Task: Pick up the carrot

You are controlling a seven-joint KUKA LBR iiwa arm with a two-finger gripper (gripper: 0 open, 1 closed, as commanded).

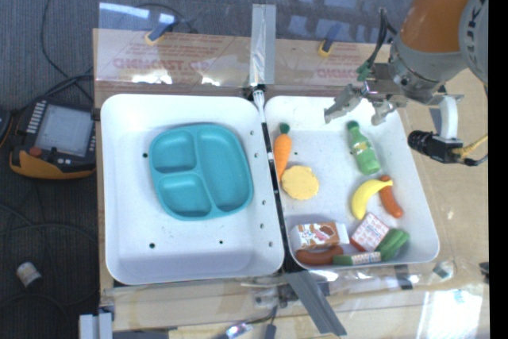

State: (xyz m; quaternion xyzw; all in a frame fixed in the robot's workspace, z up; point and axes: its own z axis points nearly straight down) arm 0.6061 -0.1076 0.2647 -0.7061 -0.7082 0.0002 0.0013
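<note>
Carrot (281, 153) hasn't been picked up yet; it's lying at the right bin's (421, 202) left wall. End effector (361, 107) is spread open, nothing held, hung near the back.

My arm (444, 4) is cut off by the top and right edges, so I see only its wrist part. The red sausage (316, 256) lies partly under the small packet (319, 235). The print on that packet and on the red-white box (369, 233) is too small to read. The tabletop (456, 202) runs out at the right edge
</note>
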